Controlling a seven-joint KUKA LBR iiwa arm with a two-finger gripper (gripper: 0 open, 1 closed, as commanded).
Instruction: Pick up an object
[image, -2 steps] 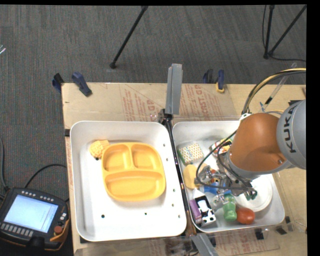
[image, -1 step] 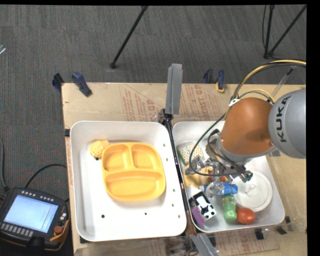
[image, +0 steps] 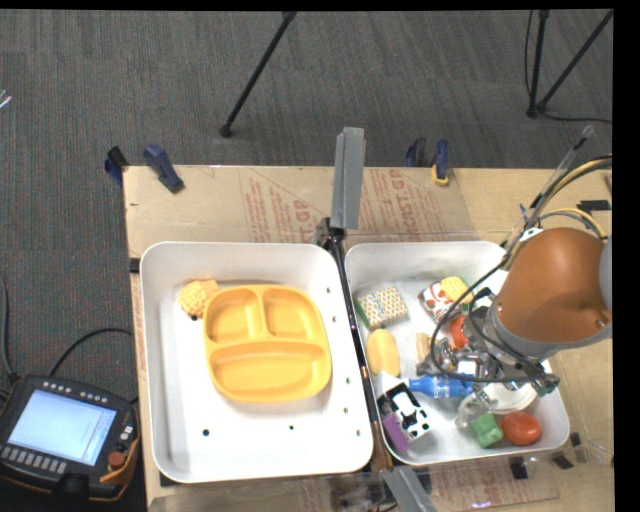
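- Cardboard-topped bench (image: 250, 200) is seen carrying two white bins.
- Right bin (image: 400, 262), lower right of frame, is crowded: blue bottle (image: 440, 386) lies lengthwise left-right, beside the gripper (image: 478, 362), whose opening cannot be told.
- Yellow divided tray (image: 267, 343) is seen in the left bin (image: 170, 350).

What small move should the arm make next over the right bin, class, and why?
Probably a short, slow descent. The gripper sits low in the right bin, above a crowded pile with a blue object and a green block; nothing is visibly between its fingers, so no lift seems justified yet.
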